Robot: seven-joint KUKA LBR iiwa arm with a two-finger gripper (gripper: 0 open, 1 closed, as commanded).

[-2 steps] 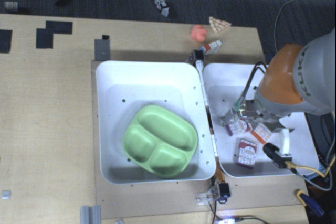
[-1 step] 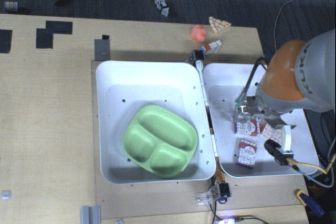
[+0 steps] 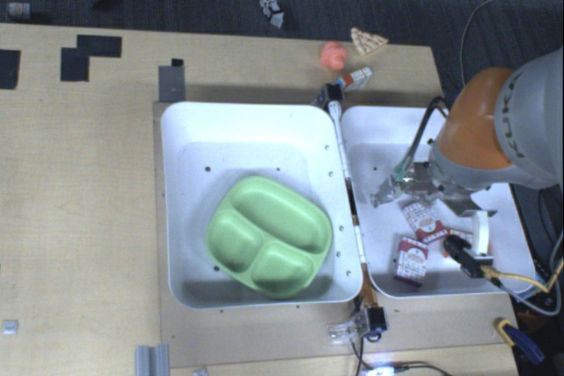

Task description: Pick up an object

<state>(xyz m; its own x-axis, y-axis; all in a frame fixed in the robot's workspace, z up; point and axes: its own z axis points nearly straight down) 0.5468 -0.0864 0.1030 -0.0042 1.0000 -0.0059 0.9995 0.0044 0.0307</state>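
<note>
The claw (image 3: pixel 389 188) hangs low in the right bin (image 3: pixel 381 135), near a red and white packet (image 3: pixel 423 223) and a small red box (image 3: pixel 411 261). I cannot tell if it is open or closed. A green plate (image 3: pixel 269 233) lies in the left bin (image 3: pixel 201 136).

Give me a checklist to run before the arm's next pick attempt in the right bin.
1. Targets present: red box and second red box lie in the right bin: ok.
2. Gripper above a box: it hangs beside them, nearer the left bin: not ok.
3. Gripper free of load: cannot tell.
4. Green tray apart from the arm, in the left bin: ok.
5. Boxes lying flat: cannot tell.
</note>
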